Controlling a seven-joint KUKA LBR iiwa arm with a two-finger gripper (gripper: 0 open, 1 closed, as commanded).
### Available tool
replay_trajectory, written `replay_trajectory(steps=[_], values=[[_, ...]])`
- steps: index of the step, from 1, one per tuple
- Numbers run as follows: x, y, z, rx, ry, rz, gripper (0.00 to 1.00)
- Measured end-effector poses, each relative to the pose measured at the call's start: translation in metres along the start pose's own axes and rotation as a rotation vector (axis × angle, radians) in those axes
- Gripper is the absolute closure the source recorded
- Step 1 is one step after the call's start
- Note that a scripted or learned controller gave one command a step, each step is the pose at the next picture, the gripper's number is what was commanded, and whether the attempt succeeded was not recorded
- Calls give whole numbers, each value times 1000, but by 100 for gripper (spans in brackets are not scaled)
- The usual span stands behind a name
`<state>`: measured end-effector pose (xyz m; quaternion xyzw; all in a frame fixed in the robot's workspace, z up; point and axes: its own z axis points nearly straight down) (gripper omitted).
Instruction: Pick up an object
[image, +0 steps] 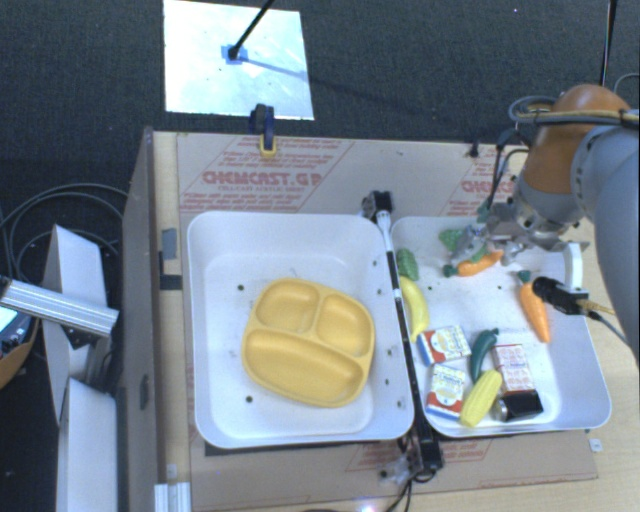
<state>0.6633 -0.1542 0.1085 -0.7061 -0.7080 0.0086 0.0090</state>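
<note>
Where dark carpet (60, 90) surrounds it, cardboard-topped bench (300, 170) bears two bins — white.

Yellow divided tray (308, 342) in left bin (215, 300)

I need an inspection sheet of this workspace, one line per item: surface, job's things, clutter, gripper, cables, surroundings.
Surface: two shallow white bins side by side on a printed cardboard sheet; left bin, right bin.
Job's things: in the right bin, an orange toy carrot, a yellow toy banana, a yellow toy corn cob, small red-and-white cartons.
Clutter: a yellow plastic divided tray lies in the left bin.
Gripper: two-finger gripper low over the right bin's far end, beside a small orange toy; finger state unclear.
Cables: black cables on the floor at left.
Surroundings: dark carpet, white sheet.
</note>
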Motion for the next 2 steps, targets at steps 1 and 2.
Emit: replay_trajectory(steps=[1, 2], values=[[0, -1, -10, 6, 0, -2, 100], [62, -42, -77, -31, 0, -5, 100]])
